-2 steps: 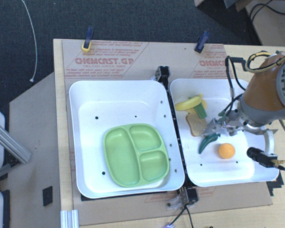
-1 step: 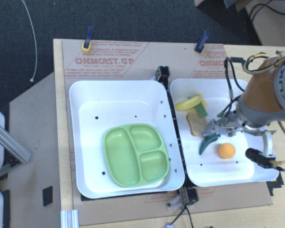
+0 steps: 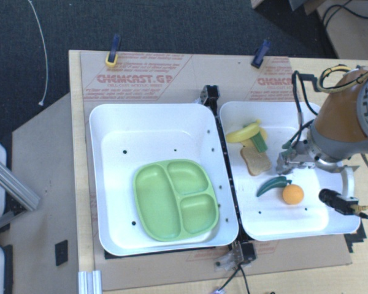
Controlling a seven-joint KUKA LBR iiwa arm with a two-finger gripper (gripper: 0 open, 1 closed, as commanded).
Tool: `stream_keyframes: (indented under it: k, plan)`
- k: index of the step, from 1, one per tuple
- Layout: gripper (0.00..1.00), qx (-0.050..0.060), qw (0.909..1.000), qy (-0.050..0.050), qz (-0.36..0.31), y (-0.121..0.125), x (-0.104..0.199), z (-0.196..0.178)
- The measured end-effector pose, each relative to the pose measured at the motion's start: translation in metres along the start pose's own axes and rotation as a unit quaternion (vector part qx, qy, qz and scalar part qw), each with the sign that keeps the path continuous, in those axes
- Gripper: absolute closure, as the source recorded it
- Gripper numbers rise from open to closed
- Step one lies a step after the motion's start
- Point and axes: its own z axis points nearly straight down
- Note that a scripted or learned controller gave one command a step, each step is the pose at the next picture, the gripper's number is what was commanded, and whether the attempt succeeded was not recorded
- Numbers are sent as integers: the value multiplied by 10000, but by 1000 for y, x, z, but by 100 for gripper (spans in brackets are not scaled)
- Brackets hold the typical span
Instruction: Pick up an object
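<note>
Orange and round, a small ball point(image 3: 292, 194) lies in the right bin point(image 3: 282, 222), touching the tip of a green pepper-like piece point(image 3: 272, 185); a tan slab point(image 3: 255, 160) and yellow banana point(image 3: 243, 133) sit farther back. The gripper point(image 3: 292, 160) hangs just above the green piece; whether it is spread or closed I cannot tell. A clean pick, I judge, means dropping squarely over one item, clear of its neighbours. The left bin point(image 3: 110, 133) holds a green divided tray point(image 3: 175, 198).
</note>
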Motion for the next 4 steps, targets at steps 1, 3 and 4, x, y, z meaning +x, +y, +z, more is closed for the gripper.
stream_keyframes:
  k: [1, 3, 4]
  plan:
    - [100, -15, 10000, -8, -10, -4, 6, -45]
    - [100, -26, 10000, -11, -11, 5, 14, -150]
    - [100, -16, 10000, -2, -28, 15, 62, -157]
